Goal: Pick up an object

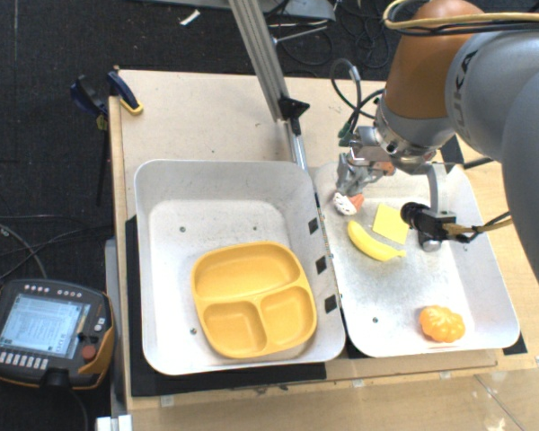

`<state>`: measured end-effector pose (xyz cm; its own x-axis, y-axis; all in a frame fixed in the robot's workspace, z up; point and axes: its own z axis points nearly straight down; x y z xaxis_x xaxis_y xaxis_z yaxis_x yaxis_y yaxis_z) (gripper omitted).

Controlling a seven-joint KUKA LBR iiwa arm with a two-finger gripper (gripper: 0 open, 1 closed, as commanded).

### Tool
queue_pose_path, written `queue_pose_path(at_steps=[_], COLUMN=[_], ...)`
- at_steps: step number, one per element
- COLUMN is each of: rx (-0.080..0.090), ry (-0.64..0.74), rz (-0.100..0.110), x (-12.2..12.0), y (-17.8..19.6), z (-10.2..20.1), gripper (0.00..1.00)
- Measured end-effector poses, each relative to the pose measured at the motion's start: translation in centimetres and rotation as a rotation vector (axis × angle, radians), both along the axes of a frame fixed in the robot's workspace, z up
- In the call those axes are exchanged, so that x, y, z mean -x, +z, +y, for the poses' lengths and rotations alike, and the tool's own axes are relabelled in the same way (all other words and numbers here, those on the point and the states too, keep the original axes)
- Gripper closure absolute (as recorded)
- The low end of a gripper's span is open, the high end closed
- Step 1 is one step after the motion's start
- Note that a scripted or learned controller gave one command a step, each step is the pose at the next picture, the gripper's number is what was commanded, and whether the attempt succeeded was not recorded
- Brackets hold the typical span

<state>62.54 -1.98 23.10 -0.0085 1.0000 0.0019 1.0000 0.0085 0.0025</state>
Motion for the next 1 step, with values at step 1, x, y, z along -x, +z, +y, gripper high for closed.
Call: queue_pose_path(at_steps=[1], rx=[-0.001], ry=[0.000], rz=[0.000], x=[-1.66], y=[0.56], z=[5.44], gripper=[1.00])
